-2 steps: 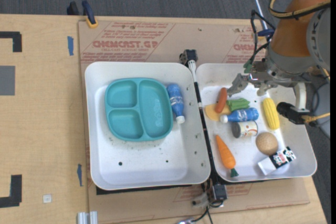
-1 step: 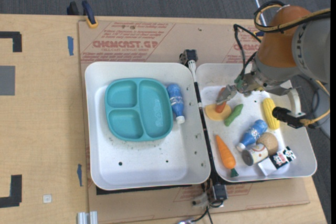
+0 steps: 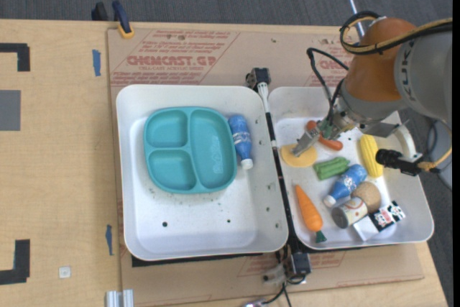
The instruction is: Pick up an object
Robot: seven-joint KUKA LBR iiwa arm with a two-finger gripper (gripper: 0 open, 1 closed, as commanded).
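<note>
Two white bins side by side on the bench; gripper (image 3: 310, 142) down in the right bin (image 3: 424, 223), near its upper left part. Fingers pointing down and left, tips close over a yellow slice-shaped toy (image 3: 300, 157); whether open or shut, or clamped on anything, impossible to tell from this angle. Just right of the tips, a small red-orange toy (image 3: 330, 144), partly hidden by the wrist. Right of that, a yellow corn cob (image 3: 369, 155). Just below the gripper, a green toy vegetable (image 3: 330, 168), touching the yellow slice's edge. Further below, a blue-and-white bottle (image 3: 345, 185), a tan round object (image 3: 368, 193), a small can-like item (image 3: 348, 215) and a black-and-white block (image 3: 383, 219), crowded together. Below and slightly left of them, a carrot (image 3: 309, 209) lying along the bin's left wall. Well to the left of the gripper, in the left bin (image 3: 198, 241), a teal divided plate (image 3: 190, 149) with a blue bottle (image 3: 241, 141) touching its right edge.
</note>
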